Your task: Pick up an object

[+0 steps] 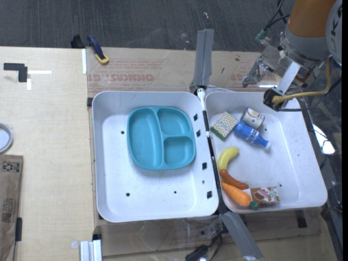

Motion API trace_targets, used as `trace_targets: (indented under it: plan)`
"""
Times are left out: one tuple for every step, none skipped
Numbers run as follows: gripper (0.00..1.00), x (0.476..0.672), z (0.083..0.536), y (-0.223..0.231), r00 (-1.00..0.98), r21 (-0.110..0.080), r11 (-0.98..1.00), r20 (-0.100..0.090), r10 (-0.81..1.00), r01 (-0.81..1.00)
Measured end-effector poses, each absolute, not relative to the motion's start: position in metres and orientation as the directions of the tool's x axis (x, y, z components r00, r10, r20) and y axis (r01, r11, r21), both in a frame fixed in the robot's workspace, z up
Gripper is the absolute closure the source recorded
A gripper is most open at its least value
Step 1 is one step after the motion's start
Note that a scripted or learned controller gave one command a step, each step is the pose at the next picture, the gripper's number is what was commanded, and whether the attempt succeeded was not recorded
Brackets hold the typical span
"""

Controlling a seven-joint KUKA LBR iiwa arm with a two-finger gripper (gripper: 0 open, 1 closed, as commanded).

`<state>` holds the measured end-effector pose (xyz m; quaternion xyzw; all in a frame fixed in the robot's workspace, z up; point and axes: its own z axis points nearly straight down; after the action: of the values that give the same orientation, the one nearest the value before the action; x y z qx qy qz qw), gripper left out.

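A dark grey floor (109,12) is seen along the top. Below it, a pale wooden bench (43,145) is spread across the left, marked with black (16,69) and white tape (38,74). A cardboard sheet (147,69) is laid behind two white bins (100,162), with a blue-and-yellow clamp (97,50) at its corner. A tape roll (4,139) and a brown bag (10,200) are placed at the left edge.

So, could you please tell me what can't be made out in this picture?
- End effector: a blurred tangle of parts and cables at the right bin's far corner; open or shut cannot be told.
- Arm: cut off by the top and right edges.
- Packet: print too small to read.
- Carrot: its near side hidden by the bin rim.
- Cup: label too small to read.
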<state>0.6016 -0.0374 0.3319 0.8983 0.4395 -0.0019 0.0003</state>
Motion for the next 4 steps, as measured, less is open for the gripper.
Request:
trace_targets:
  plan:
    - [0.00, 0.627, 0.206, -0.037, 0.719, -0.003, -0.719, -0.006, 0.695, 0.695]
    - [0.00, 0.613, 0.190, -0.007, 0.782, -0.003, -0.782, -0.005, 0.623, 0.623]
    - [0.00, 0.598, 0.190, -0.010, 0.922, -0.001, -0.922, -0.006, 0.388, 0.388]
    - [0.00, 0.575, 0.153, -0.139, 0.880, -0.002, -0.880, -0.005, 0.475, 0.475]
